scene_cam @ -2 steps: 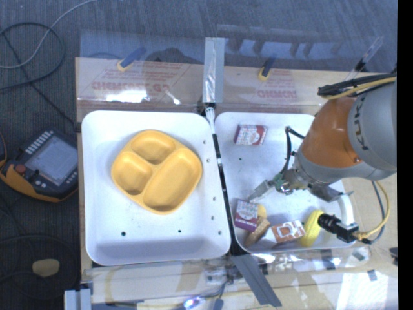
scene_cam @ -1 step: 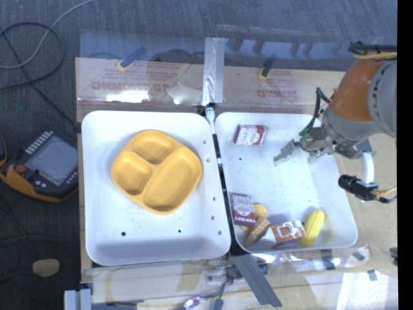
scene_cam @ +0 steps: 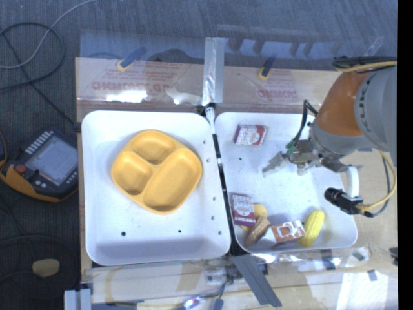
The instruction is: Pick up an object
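My gripper (scene_cam: 284, 168) hangs over the middle of the right bin (scene_cam: 335, 237), open with nothing between its fingers. One finger (scene_cam: 271, 165) points left toward the bin's centre. A small red box (scene_cam: 250, 135) lies behind and to the left of the gripper. Along the bin's front lie a red-and-white packet (scene_cam: 242, 208), a small yellow piece (scene_cam: 259, 210), a brown bread-like piece (scene_cam: 257, 230), an orange-and-white carton (scene_cam: 287, 231) and a yellow corn cob (scene_cam: 313, 228). None of them touches the gripper.
The left bin (scene_cam: 103, 237) holds a yellow three-compartment plate (scene_cam: 157, 170). A black connector with a yellow cable (scene_cam: 342, 200) hangs off the arm near the right bin's right wall. A handheld pendant (scene_cam: 45, 166) lies on the floor at left.
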